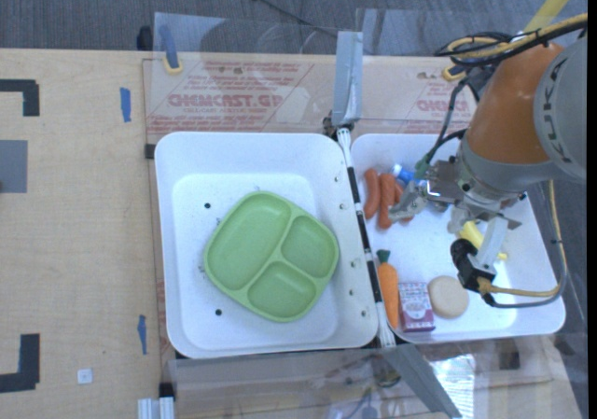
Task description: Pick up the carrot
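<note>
Approach step — gripper (408, 205) over right bin's (546, 314) left side, finger state impossible to tell. Next: down to carrot (388, 291) by the front-left corner.

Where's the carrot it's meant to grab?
The carrot lies in the right bin, along its left wall near the front, green top pointing away, just left of a small pink carton. The gripper is farther back.

Bench top (75, 221): pale wood, matt. 2 bins (177, 174): smooth white plastic. Divided plate (271, 257): green plastic, slight sheen. Carrot (388, 289): orange, probably toy plastic. Arm's band (508, 109): glossy orange.
</note>
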Robot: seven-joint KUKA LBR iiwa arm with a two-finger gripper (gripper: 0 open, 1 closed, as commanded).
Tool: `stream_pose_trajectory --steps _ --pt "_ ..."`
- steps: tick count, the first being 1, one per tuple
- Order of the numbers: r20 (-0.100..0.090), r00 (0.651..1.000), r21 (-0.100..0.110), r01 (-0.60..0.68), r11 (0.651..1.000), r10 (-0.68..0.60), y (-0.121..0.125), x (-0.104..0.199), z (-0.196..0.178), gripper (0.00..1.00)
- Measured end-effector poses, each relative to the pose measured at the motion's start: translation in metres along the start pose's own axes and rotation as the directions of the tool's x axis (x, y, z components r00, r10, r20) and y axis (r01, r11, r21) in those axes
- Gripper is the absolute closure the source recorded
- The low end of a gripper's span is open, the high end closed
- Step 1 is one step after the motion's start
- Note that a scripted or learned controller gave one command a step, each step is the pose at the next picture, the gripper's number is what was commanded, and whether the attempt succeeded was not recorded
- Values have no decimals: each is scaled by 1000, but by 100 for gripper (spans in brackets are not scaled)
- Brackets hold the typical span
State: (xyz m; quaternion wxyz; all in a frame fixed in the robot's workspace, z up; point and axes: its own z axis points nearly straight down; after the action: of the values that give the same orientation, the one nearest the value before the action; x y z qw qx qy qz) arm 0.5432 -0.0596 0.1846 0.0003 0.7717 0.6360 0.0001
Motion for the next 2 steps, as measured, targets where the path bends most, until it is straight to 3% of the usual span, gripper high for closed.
stream_pose_trajectory --steps 1,2 --pt "-6 949 -13 -316 949 316 -49 -60 93 0" --pt "-11 741 -17 -671 741 671 41 -33 90 0"
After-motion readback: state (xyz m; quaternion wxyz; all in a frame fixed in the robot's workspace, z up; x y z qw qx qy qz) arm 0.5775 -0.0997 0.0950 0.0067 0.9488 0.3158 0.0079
